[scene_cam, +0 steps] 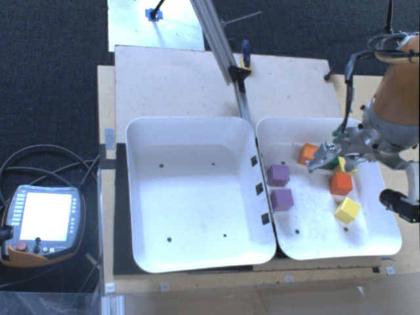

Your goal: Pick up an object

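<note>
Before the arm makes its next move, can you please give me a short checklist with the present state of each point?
1. Objects present in the right bin: ok; two purple cubes, an orange block, a red-orange cube and a yellow cube.
2. Gripper is over the right bin: ok, beside the orange block.
3. Object between the fingers: cannot tell.
4. Something green and yellow lies under the gripper: cannot tell what it is.
5. Purple cubes apart from each other: ok.
</note>
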### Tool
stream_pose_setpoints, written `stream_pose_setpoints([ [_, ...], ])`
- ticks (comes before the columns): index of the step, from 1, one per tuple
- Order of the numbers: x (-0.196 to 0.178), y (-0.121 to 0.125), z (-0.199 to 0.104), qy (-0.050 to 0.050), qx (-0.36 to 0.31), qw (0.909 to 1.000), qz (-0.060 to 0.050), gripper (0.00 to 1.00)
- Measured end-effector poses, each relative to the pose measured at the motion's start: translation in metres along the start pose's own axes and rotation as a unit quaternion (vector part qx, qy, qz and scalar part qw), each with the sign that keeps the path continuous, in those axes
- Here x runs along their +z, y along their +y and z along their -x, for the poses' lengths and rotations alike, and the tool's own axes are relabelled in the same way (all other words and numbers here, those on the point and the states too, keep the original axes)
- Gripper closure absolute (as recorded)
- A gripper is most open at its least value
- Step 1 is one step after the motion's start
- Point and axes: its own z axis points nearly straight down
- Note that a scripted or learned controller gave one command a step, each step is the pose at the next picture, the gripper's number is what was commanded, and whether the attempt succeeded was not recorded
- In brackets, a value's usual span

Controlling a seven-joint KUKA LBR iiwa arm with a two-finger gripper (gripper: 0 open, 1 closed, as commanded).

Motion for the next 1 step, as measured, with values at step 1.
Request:
stream_pose_setpoints([
  [1,-0.0002,0.0001,0.0001,0.0,0.0,1.0,0.0,0.0],
])
